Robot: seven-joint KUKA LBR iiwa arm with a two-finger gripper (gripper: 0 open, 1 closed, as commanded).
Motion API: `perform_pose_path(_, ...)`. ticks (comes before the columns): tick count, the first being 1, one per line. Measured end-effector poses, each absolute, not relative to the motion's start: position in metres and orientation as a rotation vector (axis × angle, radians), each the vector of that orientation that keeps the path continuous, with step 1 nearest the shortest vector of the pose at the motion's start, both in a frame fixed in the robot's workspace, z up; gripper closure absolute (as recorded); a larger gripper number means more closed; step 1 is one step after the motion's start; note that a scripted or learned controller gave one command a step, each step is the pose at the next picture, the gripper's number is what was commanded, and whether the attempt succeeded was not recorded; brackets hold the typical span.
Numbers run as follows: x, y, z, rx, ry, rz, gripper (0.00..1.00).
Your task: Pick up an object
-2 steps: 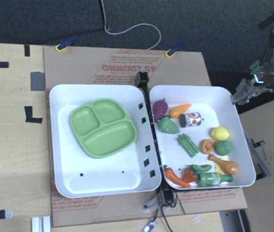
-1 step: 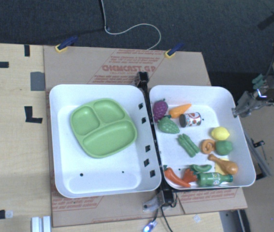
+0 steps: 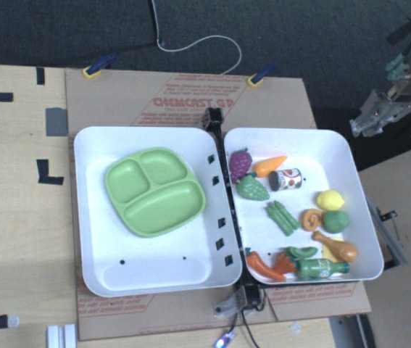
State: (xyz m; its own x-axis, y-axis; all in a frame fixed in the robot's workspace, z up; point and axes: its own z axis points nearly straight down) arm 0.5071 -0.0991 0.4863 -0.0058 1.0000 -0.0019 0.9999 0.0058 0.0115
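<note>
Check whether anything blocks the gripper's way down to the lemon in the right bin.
Nothing visible does. The gripper sits outside the right bin, beyond its far right corner. The lemon lies uncovered near the right wall, with a green ball touching its near side.

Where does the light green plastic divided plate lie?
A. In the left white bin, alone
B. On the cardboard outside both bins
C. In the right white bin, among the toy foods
A: the light green plastic divided plate lies flat in the left white bin, apart from the toy foods in the right white bin.
</note>
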Motion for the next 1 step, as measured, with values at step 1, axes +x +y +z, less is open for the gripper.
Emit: perform_pose_path(1, 0.5064, -0.1011, 0.4909, 2.218, 2.222, -0.002, 1.0)
